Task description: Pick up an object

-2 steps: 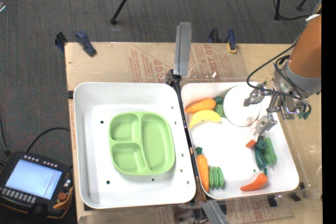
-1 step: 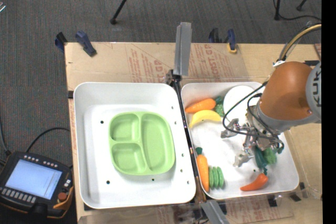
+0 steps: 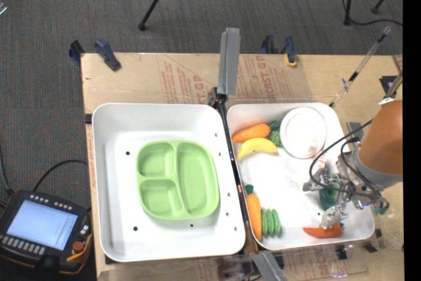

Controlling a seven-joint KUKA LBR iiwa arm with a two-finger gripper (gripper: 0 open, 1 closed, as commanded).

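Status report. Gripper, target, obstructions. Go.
Gripper low in right bin, grip unconfirmed. Orange-red chili just below it. Teal object crowding the gripper.

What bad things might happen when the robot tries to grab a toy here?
The claw hangs low in the right bin, beside a red pepper lying near the bin's front wall, so it might bump the wall or push the pepper away. A dark green toy sits right under the claw, so it might pinch the wrong thing.
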